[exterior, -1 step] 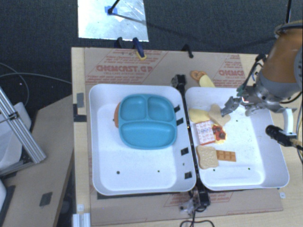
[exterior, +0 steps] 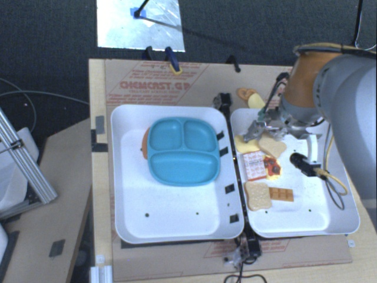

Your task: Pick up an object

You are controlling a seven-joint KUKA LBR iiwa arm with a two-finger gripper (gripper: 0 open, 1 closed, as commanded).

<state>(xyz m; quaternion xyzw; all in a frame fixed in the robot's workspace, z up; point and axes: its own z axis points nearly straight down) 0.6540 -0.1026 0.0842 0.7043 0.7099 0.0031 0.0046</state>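
Looking at my feed, the gripper (exterior: 261, 128) sits in the right bin's (exterior: 339, 214) upper left, can't tell its grip state, with the pale wedge (exterior: 272, 147) just below-right, its long axis running diagonally toward lower right.

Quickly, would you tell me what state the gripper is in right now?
Gripper: low in the right bin among the toy food; open or shut cannot be told.

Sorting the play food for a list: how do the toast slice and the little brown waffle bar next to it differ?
The toast slice is pale tan with a rounded top; the waffle bar is darker orange-brown and rectangular. The toast slice is larger, the waffle bar small and gridded. Both lie flat, side by side, in the right bin.
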